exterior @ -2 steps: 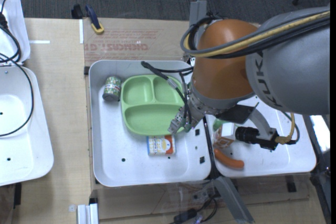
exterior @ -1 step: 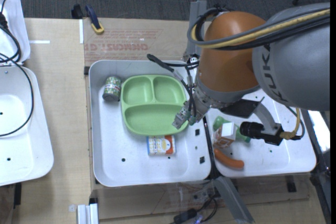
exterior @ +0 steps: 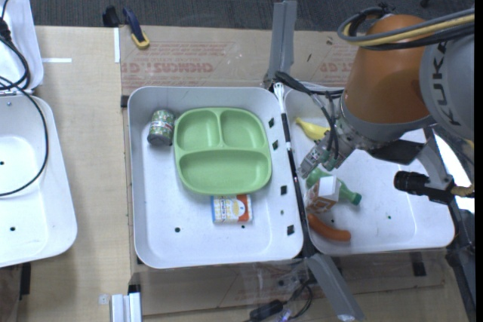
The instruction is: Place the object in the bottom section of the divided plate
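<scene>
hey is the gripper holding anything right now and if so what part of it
It cannot be told. The gripper is low in the right bin, just above the green bottle and carton, but no object shows between its fingers.

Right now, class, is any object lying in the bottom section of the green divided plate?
No, the bottom section of the green divided plate is bare; the small carton lies outside it.
</scene>
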`<state>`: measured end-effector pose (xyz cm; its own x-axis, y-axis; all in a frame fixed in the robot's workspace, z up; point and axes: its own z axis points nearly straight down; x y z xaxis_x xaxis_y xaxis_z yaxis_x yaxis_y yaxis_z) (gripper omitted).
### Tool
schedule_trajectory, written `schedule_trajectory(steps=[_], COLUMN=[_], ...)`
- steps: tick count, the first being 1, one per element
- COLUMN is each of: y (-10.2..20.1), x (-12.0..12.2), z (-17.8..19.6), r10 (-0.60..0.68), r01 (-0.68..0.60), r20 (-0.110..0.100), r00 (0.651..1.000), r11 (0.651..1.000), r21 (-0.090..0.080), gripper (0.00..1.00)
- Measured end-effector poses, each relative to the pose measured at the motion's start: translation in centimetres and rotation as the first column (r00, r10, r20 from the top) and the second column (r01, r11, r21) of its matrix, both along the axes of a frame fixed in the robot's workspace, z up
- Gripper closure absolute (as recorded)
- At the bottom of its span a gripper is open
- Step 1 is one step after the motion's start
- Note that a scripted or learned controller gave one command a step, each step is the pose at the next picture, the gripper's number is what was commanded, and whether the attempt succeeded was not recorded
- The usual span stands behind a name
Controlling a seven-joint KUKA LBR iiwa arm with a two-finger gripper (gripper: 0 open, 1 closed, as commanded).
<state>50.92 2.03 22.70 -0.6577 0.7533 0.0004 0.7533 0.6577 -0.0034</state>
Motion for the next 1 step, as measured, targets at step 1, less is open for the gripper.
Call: schedule_trajectory(steps=[1], y=[3.05], x=[-3.13], z=[0.56], r10=[0.036], r01=[-0.036], r20=[0.002], r00=[0.999], r11=[0.999], r21=[0.001], gripper=[1.0])
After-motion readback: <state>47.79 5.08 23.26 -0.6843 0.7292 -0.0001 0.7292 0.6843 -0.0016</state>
